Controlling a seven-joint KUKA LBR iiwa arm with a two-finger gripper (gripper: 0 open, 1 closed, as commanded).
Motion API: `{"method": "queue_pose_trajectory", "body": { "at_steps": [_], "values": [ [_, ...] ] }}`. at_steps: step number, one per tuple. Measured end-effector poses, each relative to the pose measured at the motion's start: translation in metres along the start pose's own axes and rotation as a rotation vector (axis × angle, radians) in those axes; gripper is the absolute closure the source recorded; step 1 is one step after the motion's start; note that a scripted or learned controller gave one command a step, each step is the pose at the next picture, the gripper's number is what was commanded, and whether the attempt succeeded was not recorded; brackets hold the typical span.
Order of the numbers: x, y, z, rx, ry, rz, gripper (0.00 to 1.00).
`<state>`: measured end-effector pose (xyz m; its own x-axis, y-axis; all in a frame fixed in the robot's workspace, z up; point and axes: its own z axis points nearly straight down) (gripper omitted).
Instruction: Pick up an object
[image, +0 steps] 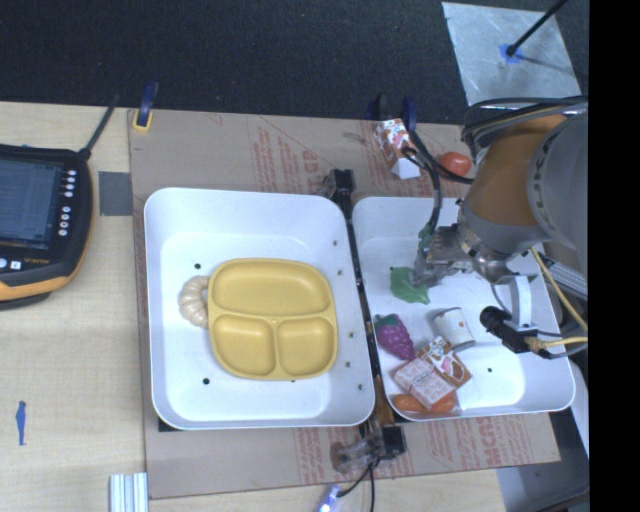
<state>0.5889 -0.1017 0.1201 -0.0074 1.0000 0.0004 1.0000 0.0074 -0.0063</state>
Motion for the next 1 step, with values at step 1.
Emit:
{"method": "queue_pose_trajectory", "body": {
  "at_steps": [1],
  "values": [
    [0.0,-0.0001,0.0001,0.0,0.0,0.0,0.0]
  ]
}}
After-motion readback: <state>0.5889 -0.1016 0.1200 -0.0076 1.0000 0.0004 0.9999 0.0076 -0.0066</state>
